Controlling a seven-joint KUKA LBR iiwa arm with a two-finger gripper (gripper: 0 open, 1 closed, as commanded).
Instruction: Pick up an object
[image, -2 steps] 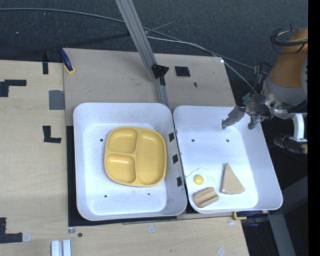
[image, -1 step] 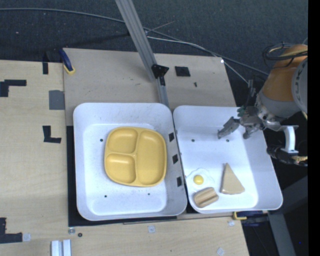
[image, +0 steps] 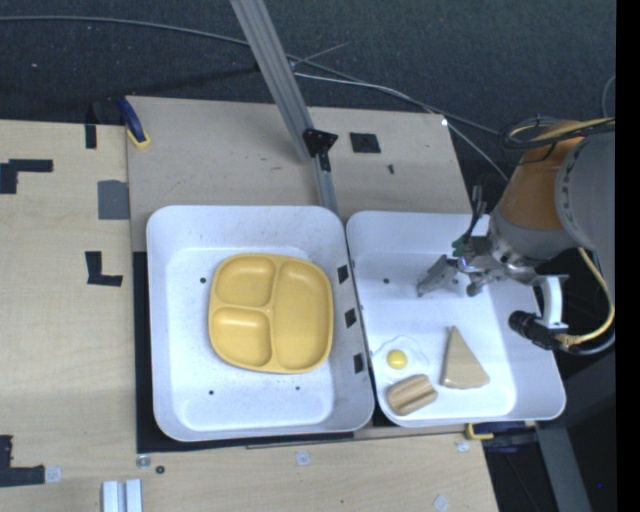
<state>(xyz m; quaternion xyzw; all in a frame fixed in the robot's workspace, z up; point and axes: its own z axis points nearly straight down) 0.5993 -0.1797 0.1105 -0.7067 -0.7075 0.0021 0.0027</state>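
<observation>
A pale wooden bench (image: 60, 300) bears two white bins on a dark floor. The left bin (image: 175, 400) holds a yellow divided plate (image: 271, 311); the right bin (image: 400, 235) holds a fried egg (image: 398, 357), bread roll (image: 410, 393) and tan wedge (image: 463, 362), possibly cheese. The arm is cut off at right. The gripper (image: 452, 284) hangs with fingers spread, holding nothing, above the right bin's upper floor.

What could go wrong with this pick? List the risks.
1. The fried egg, bread roll and cheese wedge lie close together, so a descent may nudge a neighbor.
2. They sit near the right bin's front wall, crowding the gripper.
3. The egg looks flat, likely hard to pinch.
</observation>
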